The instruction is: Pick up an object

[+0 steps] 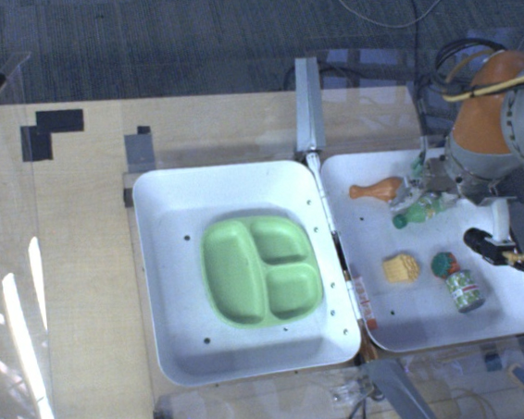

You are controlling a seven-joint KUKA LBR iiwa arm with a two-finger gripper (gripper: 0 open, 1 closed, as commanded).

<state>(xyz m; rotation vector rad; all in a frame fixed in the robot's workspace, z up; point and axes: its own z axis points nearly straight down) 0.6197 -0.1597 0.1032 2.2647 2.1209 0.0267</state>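
Observation:
In the right bin (442, 324) lie several small objects. An orange-brown drumstick (374, 188) rests near the bin's far edge. A green bottle (412, 215) lies on its side just right of it. A yellow block (399, 268) sits in the middle. A small can (465, 291) with a green and red top (445, 264) lies at the near right. My gripper (425, 185) reaches in from the right and hangs low over the far part of this bin, right at the green bottle's upper end and beside the drumstick's thick end.
The left bin (179, 352) holds a green divided plate (261, 267). A metal divider post (307, 106) stands between the bins at the back. The grey arm with its orange band (486, 125) and cables covers the right bin's far right corner.

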